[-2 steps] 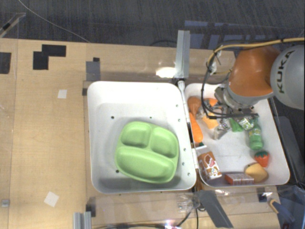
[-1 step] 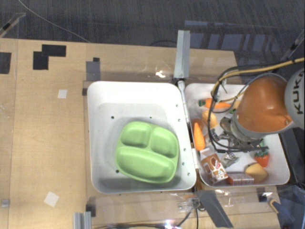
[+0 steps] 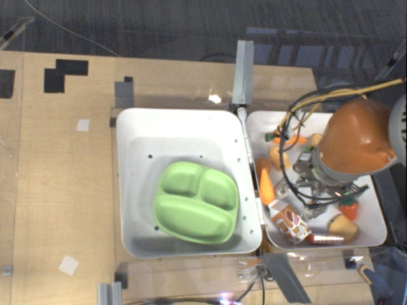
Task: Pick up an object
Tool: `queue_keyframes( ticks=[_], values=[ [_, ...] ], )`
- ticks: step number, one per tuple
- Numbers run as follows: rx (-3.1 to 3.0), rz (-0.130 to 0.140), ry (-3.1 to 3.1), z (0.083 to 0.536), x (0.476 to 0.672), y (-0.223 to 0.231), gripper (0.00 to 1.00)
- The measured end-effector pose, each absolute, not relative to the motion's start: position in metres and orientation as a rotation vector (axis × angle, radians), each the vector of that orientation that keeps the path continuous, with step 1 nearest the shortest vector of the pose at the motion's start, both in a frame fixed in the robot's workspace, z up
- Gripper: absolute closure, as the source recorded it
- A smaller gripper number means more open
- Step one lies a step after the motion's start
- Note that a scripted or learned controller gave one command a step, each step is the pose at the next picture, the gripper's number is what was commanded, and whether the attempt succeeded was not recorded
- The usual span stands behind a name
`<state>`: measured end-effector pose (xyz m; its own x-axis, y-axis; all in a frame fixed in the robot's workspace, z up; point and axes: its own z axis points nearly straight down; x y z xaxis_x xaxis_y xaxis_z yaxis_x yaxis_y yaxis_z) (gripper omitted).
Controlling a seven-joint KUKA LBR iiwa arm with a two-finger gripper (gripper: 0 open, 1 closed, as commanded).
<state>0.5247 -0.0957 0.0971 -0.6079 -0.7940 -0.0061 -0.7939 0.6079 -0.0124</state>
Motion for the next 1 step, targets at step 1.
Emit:
queue_keyframes(
  ticks=[1],
  values=[
    [-1.615,-0.006,2.684,0.1337,0.567,-0.1203,0.0]
  ],
)
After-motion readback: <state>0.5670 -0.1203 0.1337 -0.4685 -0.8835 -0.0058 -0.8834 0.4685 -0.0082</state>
